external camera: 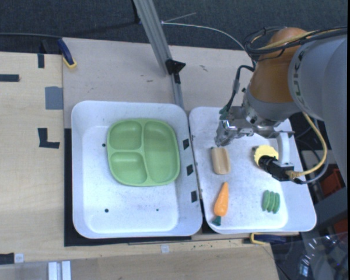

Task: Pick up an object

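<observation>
Nothing is lifted yet: the metal two-finger gripper (223,137), its opening impossible to judge, hovers just above the tan bread-shaped toy (220,160).

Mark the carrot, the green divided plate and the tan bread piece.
carrot (221,198), camera view, middle of its orange body
green divided plate (144,151), camera view, central ridge
tan bread piece (220,160), camera view, its middle

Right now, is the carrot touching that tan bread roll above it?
Apart. The camera view shows a strip of bare white bin floor between the carrot and the bread roll, both lying in the right bin.
</observation>
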`<state>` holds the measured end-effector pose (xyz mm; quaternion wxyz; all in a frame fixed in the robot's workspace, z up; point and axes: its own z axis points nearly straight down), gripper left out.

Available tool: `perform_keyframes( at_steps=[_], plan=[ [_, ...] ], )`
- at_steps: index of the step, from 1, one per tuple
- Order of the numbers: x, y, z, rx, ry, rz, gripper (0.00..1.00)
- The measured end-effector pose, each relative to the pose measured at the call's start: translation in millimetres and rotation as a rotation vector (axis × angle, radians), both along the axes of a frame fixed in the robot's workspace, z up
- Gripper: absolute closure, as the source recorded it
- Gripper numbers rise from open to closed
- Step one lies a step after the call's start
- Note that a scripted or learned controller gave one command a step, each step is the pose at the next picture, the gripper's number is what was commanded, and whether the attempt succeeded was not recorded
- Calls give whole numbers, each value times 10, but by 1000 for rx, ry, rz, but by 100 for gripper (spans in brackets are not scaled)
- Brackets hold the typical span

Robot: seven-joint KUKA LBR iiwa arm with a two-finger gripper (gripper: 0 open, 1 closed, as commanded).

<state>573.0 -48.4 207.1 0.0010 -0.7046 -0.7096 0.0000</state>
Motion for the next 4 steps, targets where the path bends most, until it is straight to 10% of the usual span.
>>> perform_keyframes(
  at_steps=[3,4],
  plan=[
    [702,1434,83,0,-1,0,100],
    [701,1394,85,-4,0,-4,0]
  ],
)
